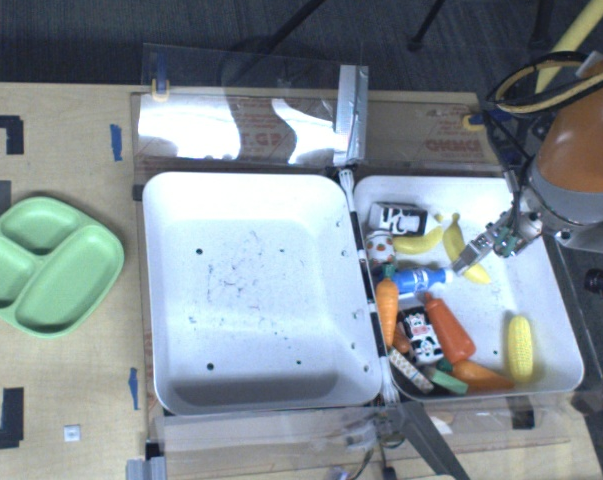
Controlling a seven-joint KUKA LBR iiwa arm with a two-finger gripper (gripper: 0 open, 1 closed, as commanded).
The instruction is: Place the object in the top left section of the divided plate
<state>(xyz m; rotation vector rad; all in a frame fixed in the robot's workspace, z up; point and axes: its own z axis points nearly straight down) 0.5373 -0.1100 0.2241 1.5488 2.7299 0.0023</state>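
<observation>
The green divided plate lies on the bench at the far left, outside both bins; its three sections hold nothing. My gripper hangs over the upper middle of the right bin, slanting down to the left. Its tip is just right of a yellow banana and above a small yellow piece. A second banana and a blue bottle lie close to its left. Nothing is visibly held.
The right bin also holds a black box, two carrots, a corn cob, a cow-patterned item and small pieces at the bottom. The left bin lies between gripper and plate. A clear panel stands behind.
</observation>
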